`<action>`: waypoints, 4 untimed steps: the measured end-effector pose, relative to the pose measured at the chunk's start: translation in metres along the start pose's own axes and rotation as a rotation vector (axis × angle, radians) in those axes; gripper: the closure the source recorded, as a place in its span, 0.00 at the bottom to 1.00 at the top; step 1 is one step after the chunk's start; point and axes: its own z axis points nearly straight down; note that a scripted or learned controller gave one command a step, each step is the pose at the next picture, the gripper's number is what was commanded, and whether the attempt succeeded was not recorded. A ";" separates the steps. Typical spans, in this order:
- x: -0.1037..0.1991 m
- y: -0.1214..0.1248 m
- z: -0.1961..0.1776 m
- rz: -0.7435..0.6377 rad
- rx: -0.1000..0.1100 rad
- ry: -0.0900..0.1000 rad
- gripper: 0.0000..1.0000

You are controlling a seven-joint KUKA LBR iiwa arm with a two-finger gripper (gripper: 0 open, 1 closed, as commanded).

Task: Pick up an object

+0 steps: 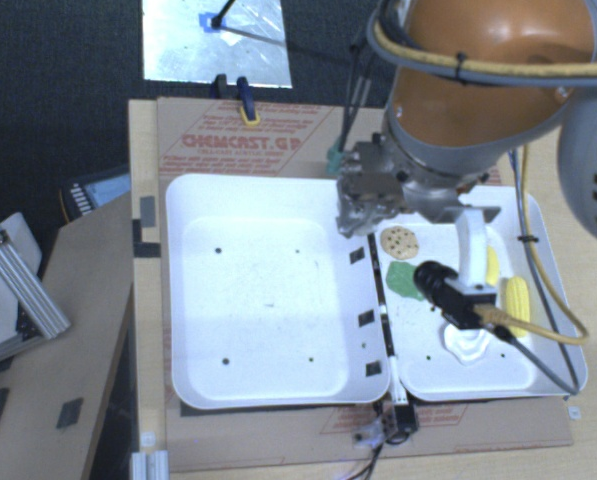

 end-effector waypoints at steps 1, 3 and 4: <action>0.048 0.001 -0.122 0.000 -0.011 0.005 1.00; 0.046 0.001 -0.127 -0.001 -0.001 0.001 1.00; 0.046 0.001 -0.126 -0.002 0.001 0.000 0.00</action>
